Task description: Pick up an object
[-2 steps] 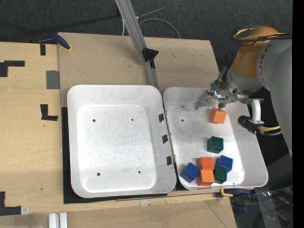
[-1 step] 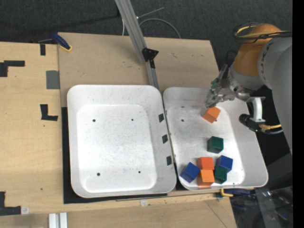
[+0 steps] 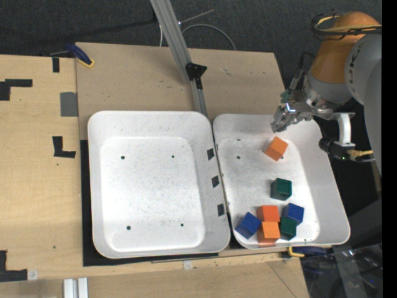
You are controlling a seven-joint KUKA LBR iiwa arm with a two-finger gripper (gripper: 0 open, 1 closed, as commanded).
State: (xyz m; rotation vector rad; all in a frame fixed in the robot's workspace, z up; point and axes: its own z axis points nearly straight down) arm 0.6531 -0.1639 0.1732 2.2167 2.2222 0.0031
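Gripper (image 3: 279,121): at the upper right of the right bin, hanging over its far rim area; fingers too small and dark to read, cannot tell whether apart or together; nothing visible between them.
Arm (image 3: 338,61): grey with orange band above the wrist, comes in from the right, wrist angled down and left toward the bin.
Nearest block: orange block (image 3: 276,148) — just below and slightly left of the gripper tip, apart from it, tilted, lying on the bin floor by itself.
Green block (image 3: 281,189): dark green, alone mid-bin, below the orange block, well apart from the gripper.
Cluster: near the bin's front edge — blue block (image 3: 248,224) at the left, second orange block (image 3: 268,213) and third orange block (image 3: 270,230) stacked front to back in the middle, second blue block (image 3: 294,213) and second green block (image 3: 288,228) at the right; all touching or just beside each other.
Right bin (image 3: 325,185): shallow, white, holds all the blocks.
Left bin (image 3: 149,185): shallow, white, just beside the right bin, rims touching or overlapping at the centre.
Bench (image 3: 37,141): tan wood surface, black tape marks at the left.
Pole (image 3: 177,36): grey metal, slanting down from the top to the gap between the bins.
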